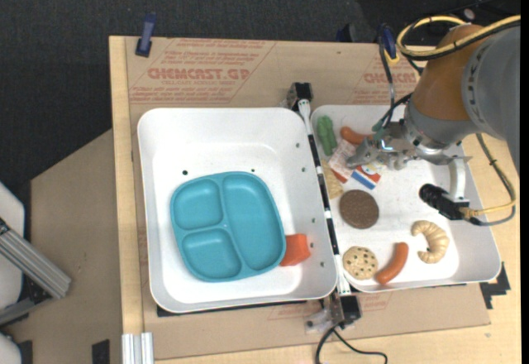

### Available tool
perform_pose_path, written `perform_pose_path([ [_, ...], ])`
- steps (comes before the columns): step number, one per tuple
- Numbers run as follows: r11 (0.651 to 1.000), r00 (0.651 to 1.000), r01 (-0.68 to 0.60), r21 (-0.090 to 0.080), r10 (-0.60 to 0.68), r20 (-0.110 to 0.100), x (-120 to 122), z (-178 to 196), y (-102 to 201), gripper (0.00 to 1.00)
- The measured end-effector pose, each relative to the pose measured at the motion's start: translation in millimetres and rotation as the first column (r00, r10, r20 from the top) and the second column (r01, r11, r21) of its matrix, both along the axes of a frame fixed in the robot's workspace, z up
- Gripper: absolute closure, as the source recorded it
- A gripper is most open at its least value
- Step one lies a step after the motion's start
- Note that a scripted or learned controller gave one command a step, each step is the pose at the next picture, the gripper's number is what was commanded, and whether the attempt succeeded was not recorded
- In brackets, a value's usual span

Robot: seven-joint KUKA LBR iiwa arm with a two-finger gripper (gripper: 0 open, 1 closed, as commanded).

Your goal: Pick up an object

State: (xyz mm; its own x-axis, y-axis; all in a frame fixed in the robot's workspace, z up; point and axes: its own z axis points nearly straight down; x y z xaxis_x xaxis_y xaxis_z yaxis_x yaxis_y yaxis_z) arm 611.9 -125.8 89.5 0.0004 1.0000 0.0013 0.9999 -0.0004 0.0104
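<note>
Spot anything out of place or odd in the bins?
One thing: an orange piece lies loose in the left bin, against the teal tray's right edge rather than in a compartment. The other toy foods, such as the croissant and cookie, lie in the right bin. No spills or damage visible.

The grey arm [496,81] enters from the right edge of the frame, upper half, and slants down toward the left. Its orange band [442,85] sits just above the wrist. The hand [376,151] hangs low at centre-right (its metal parts blur together, so its finger spacing is unreadable), pointing leftward and down.
</note>
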Motion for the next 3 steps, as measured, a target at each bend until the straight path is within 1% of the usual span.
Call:
perform_pose_path([
  [1, 1.0, 1.0, 0.005, -0.001, -0.005, -0.017, -78.4, -5.2, -32.3, 0.0],
  [2, 1.0, 1.0, -0.002, -0.002, 0.002, -0.008, -61.3, -5.0, -23.6, 0.0],
  [3, 1.0, 1.0, -0.004, -0.011, 0.004, -0.007, -31.6, -3.9, 30.7, 0.0],
])
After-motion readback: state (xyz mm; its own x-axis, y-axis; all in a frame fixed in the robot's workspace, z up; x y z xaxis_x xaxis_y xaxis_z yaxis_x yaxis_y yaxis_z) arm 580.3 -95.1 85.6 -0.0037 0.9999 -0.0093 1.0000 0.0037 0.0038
